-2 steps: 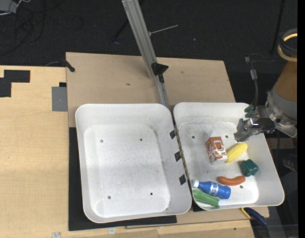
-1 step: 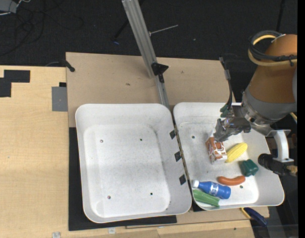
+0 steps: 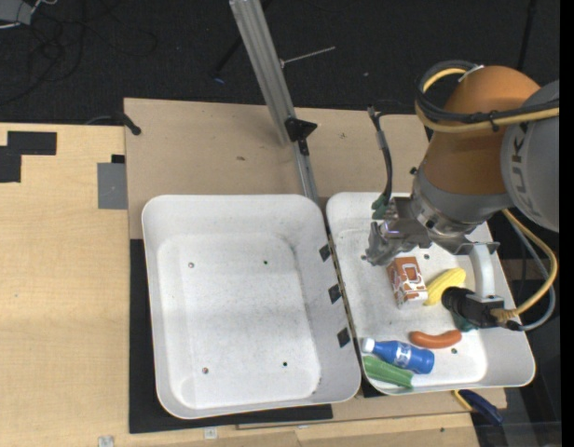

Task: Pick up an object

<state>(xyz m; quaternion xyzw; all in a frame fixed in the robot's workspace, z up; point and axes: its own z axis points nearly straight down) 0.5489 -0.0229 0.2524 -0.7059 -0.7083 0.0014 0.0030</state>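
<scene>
Gripper [image 3: 378, 246] low in right bin [image 3: 511, 366], finger state unclear, carton [image 3: 407, 281] just at its 4 o'clock, banana [image 3: 444, 285] beside it, blue bottle [image 3: 403, 355] at 6 o'clock

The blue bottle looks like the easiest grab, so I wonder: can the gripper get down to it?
Probably yes: the blue bottle lies uncovered, with the gripper nearby in the same bin.

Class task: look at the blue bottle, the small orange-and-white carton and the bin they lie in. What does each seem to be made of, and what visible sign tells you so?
Blue bottle: probably glossy plastic, judging by the highlight on its smooth body.
Orange-and-white carton: likely printed cardboard, with flat faces, sharp edges and a matte look.
Right bin: seemingly moulded white plastic, with rounded rims and a finely speckled, dull surface.
</scene>
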